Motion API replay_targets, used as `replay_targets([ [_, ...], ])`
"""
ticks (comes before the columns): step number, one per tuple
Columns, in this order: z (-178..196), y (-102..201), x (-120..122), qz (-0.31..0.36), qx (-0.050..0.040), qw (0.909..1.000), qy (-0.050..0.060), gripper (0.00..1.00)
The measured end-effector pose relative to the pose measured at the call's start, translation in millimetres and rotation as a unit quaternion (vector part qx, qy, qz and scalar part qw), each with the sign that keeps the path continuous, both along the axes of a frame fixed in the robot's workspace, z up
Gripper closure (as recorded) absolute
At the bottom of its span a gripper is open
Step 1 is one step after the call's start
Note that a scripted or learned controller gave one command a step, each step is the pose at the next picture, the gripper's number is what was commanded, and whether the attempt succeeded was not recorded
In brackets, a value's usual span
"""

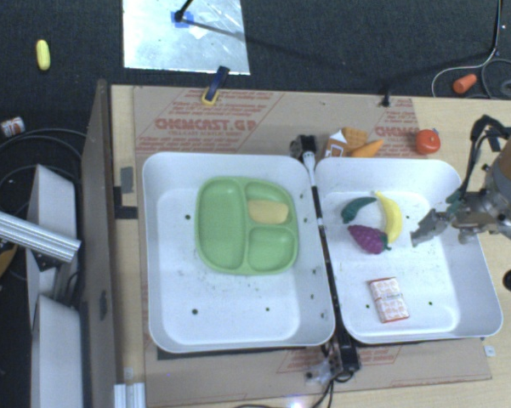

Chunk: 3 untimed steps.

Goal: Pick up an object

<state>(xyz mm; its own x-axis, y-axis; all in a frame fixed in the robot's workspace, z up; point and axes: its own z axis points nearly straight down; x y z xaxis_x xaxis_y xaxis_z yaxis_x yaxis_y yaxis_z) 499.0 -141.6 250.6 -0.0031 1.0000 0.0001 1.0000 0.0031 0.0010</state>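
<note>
Yellow banana (391, 217), grapes (367, 239) and box (388, 299) lie loose in right bin (472, 291); gripper (426, 227), empty, jaw state indiscernible, hovers beside banana, presumably approaching.

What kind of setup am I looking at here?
Likely a robot grasping test bench: two white bins on labelled board, toy food such as a banana, loose cables on dark carpet.
</note>
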Motion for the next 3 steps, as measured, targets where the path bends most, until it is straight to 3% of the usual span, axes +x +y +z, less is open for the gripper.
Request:
replay_targets([
  [1, -147, 26, 67, 0.002, 0.0001, 1.0000, -0.004, 0.00],
  [2, -166, 49, 116, 0.002, -0.0005, 1.0000, -0.002, 0.00],
  [3, -166, 41, 87, -0.001, 0.0000, 1.0000, 0.001, 0.00],
])
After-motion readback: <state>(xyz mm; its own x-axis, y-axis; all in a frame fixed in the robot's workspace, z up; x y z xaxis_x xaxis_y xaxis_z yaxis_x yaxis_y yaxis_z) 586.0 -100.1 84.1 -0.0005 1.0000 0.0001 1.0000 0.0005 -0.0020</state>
